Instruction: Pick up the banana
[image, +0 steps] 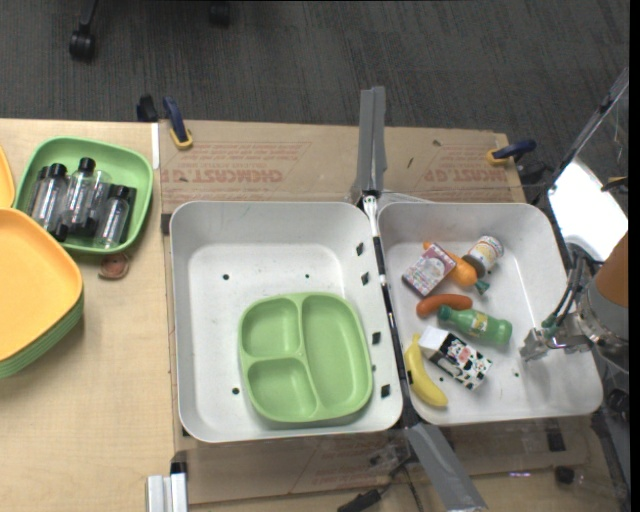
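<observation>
Gripper (535, 345) sits low over the right bin (545, 232), near its right wall; can't tell its state from this angle, nothing seen in it. Arm (610, 300) comes in from the right edge.

Right bin contents, all to the gripper's left:
- banana (424, 376): well apart, left and slightly nearer the camera, lying along the bin's left wall at the front corner. Untouched.
- black-and-white carton (459, 358): between gripper and banana, just beside the banana's upper end.
- green bottle (476, 324): nearest item, left and a bit farther back, lying on its side.
- orange sausage-shaped piece (444, 303): past the bottle, farther left.
- pink box (429, 268), an orange item (464, 270) and a small jar (485, 254): clustered farther back and left.

Left bin (200, 250), far left of the gripper: 1 green 3-compartment tray (304, 356), nothing in its compartments.

Beyond that, at the far left on the bench (80, 440): green dish (135, 185) holding several dark-capped bottles (82, 200), and a stack of orange plates (35, 290).
</observation>
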